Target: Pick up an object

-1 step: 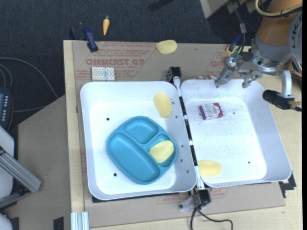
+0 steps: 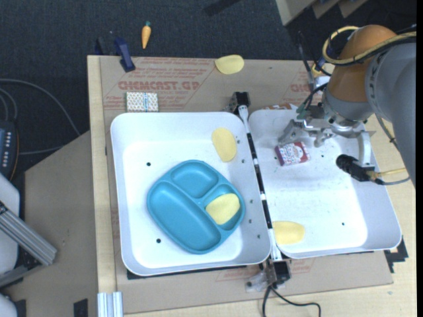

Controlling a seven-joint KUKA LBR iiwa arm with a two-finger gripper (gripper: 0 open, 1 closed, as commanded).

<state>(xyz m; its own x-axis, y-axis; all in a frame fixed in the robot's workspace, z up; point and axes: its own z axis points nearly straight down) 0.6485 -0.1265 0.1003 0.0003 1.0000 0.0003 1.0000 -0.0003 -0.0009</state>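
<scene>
Arm is low over the right bin (image 2: 370,223), gripper (image 2: 305,132) just above a small red-and-white packet (image 2: 291,154) lying near that bin's far left corner; I cannot tell how it is set. Judged step: approach, packet not yet lifted. Next calls for a straight descent centred on the packet, then closing.

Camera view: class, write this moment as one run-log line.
arm: over right bin | gripper: above red packet | grasp: none seen | blue tray: left bin
</scene>
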